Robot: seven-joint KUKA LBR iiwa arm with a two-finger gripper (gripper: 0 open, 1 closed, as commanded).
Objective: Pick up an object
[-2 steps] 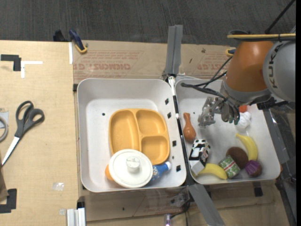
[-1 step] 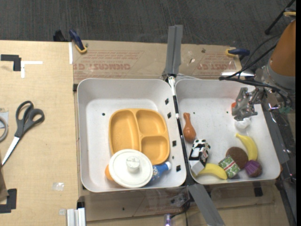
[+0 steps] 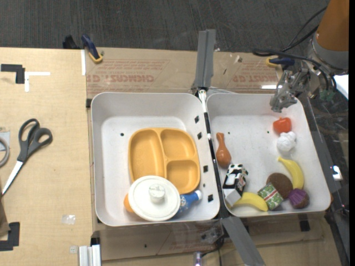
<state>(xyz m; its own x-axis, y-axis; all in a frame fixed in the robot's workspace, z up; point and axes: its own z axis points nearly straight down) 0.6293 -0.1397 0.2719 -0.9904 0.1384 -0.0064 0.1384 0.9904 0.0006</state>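
My gripper (image 3: 282, 100) hangs over the back right corner of the right bin (image 3: 252, 121), open with nothing between its fingers. Just in front of it lie a red block (image 3: 282, 124) and a white crumpled ball (image 3: 286, 143). Further forward are a yellow banana (image 3: 294, 170), a brown round piece (image 3: 280, 183), a green box (image 3: 270, 196), a purple piece (image 3: 299, 198) and a second banana (image 3: 249, 201). A brown drumstick (image 3: 222, 151) and a black-and-white toy (image 3: 236, 176) lie near the bin's left wall.
The left bin (image 3: 105, 148) holds a yellow divided plate (image 3: 165, 158), a white round lid (image 3: 155, 198) and a blue piece (image 3: 192, 198). Scissors (image 3: 26, 144) lie on the bench at the left. A grey bar (image 3: 205, 60) stands behind the bins.
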